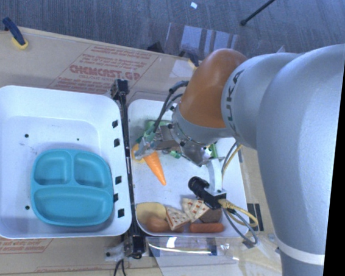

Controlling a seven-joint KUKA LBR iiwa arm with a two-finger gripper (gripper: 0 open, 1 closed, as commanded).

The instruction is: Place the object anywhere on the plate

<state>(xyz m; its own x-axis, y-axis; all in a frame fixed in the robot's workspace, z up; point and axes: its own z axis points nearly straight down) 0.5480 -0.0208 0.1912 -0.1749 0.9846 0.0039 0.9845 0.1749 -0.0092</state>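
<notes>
A blue plate (pixel 70 187) with three compartments lies in the left bin (pixel 16 112). In the right bin (pixel 236 183) lies an orange toy carrot (pixel 156 166), its tip pointing to the lower right. The arm's orange band and grey wrist hang over the top of the right bin. My gripper (pixel 155 140) reaches down to the left from the wrist, just above the carrot's thick end. Something green and yellow sits by the fingers, half hidden.
More toy food lies at the right bin's front: a yellow slice (pixel 147 211), waffle-like triangles (pixel 187 212), a sausage (pixel 207 228) and a brown piece (pixel 212 215). A black divider clip (pixel 121 89) sits between the bins. The big grey arm covers the right side.
</notes>
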